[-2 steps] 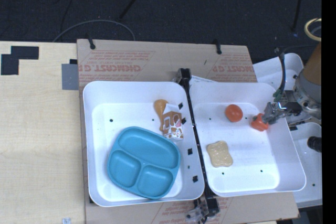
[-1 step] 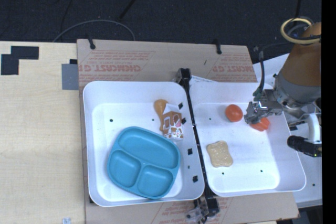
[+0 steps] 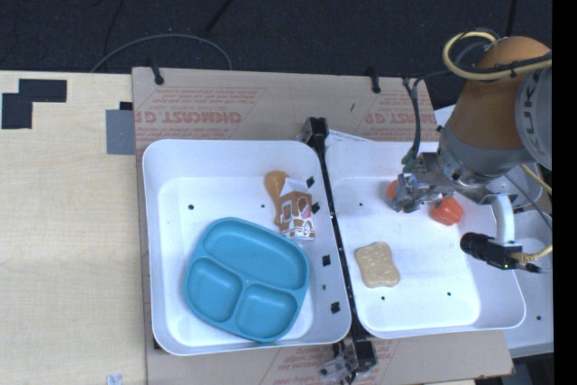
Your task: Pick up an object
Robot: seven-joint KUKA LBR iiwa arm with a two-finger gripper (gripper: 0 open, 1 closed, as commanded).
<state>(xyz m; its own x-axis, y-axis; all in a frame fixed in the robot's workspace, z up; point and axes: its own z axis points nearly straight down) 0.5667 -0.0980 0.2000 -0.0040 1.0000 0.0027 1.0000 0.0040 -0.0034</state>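
1. The gripper point(image 3: 407, 194) hangs low in the right bin point(image 3: 505, 307); whether it is spread or pinching, I cannot tell.
2. An orange ball point(image 3: 445, 211) lies just right of it.
3. A biscuit point(image 3: 377, 265) lies nearer the camera, leftward.
4. A blue tray point(image 3: 245, 279) sits far left.

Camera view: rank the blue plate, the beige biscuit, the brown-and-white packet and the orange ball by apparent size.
1. Blue plate, largest by far.
2. Beige biscuit and brown-and-white packet: these look alike, so I won't rank them.
3. Orange ball, smallest, though the arm may hide part of it.
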